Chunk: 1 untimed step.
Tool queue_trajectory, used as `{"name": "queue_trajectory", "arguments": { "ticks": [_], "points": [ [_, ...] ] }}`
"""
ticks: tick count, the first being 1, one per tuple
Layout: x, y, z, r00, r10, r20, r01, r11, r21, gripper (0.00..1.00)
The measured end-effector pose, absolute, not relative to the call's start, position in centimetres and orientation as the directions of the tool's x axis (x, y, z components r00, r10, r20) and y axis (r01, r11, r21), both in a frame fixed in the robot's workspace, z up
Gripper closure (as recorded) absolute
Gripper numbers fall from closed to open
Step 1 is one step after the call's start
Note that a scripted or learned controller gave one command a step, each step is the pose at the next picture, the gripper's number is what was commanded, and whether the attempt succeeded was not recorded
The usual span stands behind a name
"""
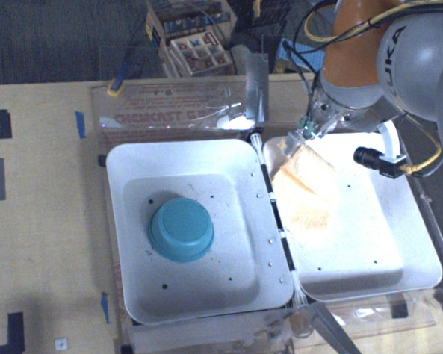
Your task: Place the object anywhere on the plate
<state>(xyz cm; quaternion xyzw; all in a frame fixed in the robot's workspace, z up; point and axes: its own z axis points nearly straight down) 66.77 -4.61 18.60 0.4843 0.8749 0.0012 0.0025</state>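
A teal round plate [181, 229] rests on the floor of the left bin [132, 178], left of its middle. Over the far left corner of the right bin [406, 258], my gripper [308, 130] points down, fingers shut on the top of a pale orange, blurred object [301, 170]. The object hangs down and to the left from the fingertips, close to the wall between the bins. A faint orange patch [310, 218] lies on the bin floor below it. The plate is well to the left of the gripper, across the divider.
The ridge between the two bins [272, 207] runs between gripper and plate. A black cylindrical part [376, 161] sticks out from the arm over the right bin. A clear plastic sheet [180, 115] lies behind the bins, with boxes and cables beyond.
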Motion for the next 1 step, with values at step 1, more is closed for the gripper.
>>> {"name": "queue_trajectory", "arguments": {
  "ticks": [1],
  "points": [
    [66.89,-4.74,22.61,-0.530,0.848,-0.004,0.848,0.530,0.005,1.00]
  ]
}}
